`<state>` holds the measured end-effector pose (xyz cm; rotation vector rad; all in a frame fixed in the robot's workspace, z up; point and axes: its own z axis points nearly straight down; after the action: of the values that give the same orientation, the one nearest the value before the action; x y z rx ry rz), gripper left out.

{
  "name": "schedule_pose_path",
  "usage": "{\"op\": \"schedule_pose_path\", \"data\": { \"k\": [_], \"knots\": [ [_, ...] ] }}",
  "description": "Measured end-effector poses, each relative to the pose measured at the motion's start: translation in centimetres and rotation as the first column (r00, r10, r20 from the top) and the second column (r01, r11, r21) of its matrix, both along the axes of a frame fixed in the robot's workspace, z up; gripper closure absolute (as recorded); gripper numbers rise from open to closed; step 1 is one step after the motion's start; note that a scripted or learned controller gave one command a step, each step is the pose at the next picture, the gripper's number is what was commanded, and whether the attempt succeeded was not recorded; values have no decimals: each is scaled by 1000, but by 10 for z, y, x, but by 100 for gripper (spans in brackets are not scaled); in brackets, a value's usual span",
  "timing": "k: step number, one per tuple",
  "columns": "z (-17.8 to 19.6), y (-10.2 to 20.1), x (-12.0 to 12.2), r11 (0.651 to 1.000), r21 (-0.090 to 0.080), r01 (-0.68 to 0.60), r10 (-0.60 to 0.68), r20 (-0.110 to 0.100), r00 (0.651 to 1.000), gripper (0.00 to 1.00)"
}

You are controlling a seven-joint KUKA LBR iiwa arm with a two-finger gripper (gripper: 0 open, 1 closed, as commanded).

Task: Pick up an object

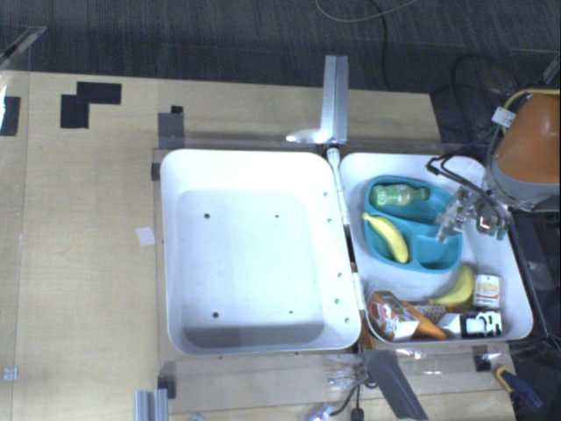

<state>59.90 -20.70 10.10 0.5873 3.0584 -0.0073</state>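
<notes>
Over the right bin's [522,298] far right side my jaws [452,220] hang at the rim of the blue tray [429,251]; whether they are open or shut I cannot tell, and I see nothing between them. A banana [388,237] lies along the tray's left side and a green bottle [399,196] at its far end. A second banana [458,288] lies near the bin's near edge. I judge the tray banana the easiest target: centre across its middle, descend clear of the rim.
</notes>
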Motion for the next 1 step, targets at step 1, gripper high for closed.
{"op": "schedule_pose_path", "data": {
  "k": [1],
  "knots": [
    [173,2,49,943,3,-333,333,-13,943,100]
  ]
}}
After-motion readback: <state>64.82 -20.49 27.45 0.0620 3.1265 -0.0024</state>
